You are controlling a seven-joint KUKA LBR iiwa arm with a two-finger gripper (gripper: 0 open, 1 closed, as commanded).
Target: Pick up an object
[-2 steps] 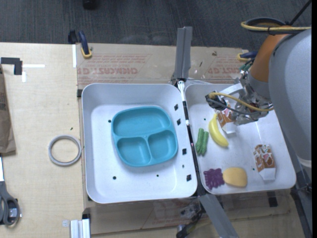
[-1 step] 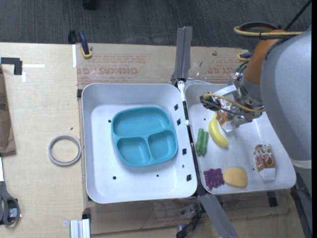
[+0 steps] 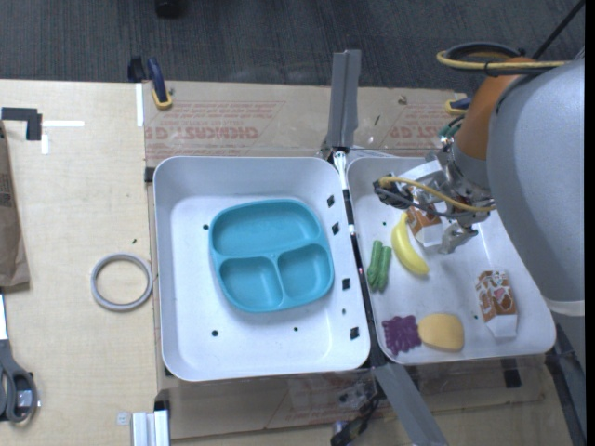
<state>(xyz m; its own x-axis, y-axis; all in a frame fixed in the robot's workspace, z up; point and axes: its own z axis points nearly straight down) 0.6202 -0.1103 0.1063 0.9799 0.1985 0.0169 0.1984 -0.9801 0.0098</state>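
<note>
Down in the right white bin, grey arm's two-finger gripper low over the upper middle; whether clamped or apart, cannot tell. Just at seven o'clock of it, almost touching, yellow plastic banana. Further at eight o'clock, green bean pods near the dividing wall. At six o'clock, yellow lemon-like lump beside purple grape bunch. At four o'clock, small printed carton. Over in the left white bin, blue three-compartment plastic tray. On the bench at far nine o'clock, grey tape ring.
</note>
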